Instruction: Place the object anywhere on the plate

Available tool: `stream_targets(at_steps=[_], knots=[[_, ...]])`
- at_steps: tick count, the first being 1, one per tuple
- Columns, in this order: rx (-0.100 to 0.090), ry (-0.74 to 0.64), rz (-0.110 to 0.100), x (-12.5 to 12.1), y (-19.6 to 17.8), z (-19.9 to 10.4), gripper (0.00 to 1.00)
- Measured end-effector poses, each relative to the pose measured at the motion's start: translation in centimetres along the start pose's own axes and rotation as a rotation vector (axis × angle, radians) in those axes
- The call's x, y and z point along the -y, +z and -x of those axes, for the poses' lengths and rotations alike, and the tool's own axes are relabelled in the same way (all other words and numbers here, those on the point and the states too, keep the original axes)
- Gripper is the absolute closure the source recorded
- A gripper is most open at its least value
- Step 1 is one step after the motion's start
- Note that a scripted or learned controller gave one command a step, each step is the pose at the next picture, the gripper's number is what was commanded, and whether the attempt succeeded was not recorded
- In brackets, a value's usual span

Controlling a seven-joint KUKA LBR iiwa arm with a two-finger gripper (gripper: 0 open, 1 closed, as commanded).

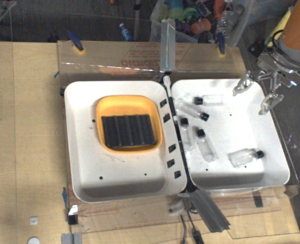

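Note:
An orange plate point(105, 107) lies in the left bin point(84, 161), and a black ribbed slab point(128, 130) rests flat on it. Several clear vials with black caps lie in the right bin point(271, 136): one point(209, 100) near the back, one point(205, 145) at the middle, and one point(242, 158) at the front right. My gripper point(254, 96) hovers over the right bin's back right corner. It is open, with nothing between its fingers. It is well away from the plate.
A metal divider point(172, 131) with black clips runs between the two bins. A clear bar with blue clamps point(77, 46) crosses behind them. A tub of coloured toys point(200, 6) stands beyond the bench. The arm's orange band point(297, 29) is at the right.

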State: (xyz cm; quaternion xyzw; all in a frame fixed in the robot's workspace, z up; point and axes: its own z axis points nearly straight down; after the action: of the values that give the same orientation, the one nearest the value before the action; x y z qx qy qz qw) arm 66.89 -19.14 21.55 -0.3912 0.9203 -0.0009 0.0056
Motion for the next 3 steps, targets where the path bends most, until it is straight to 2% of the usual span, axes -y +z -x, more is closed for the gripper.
stream_targets(at_steps=[2,3], knots=[[0.0,-0.606,0.004,-3.0,-1.9,3.1,0.0],[0.0,-0.947,0.011,-3.1,0.2,3.0,0.0]])
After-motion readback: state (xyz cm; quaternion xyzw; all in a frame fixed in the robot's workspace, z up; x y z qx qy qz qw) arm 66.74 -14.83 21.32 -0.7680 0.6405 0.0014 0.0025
